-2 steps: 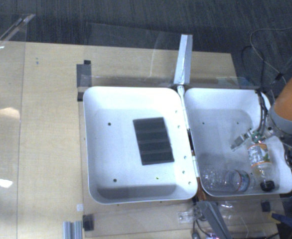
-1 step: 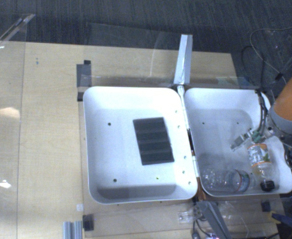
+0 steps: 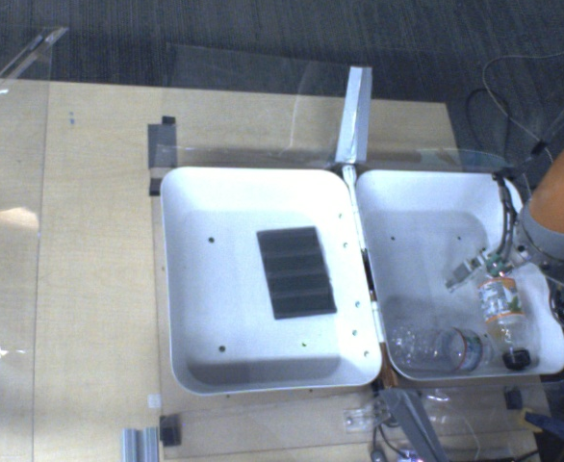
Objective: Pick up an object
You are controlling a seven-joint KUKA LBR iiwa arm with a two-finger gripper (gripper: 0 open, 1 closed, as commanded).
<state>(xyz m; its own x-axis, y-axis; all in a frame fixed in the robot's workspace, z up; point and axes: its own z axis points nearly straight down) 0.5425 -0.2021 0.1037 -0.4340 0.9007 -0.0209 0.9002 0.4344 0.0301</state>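
1. The gripper hangs low over the right bin, its metal fingers pointing toward that bin's middle; whether they stand wide or narrow cannot be told at this size.
2. Just beside it, toward the near edge, a small clear bottle with an orange-and-white label lies on the floor; nothing shows between the fingers.
3. Farther toward the near rim lies a clear plastic jar on its side, and a small black cap sits in the corner.
4. The bottle looks light, thin-walled and slick; it will likely roll, so a grasp across its labelled middle seems safest.
5. Well apart, a dark ridged block lies flat in the left bin.
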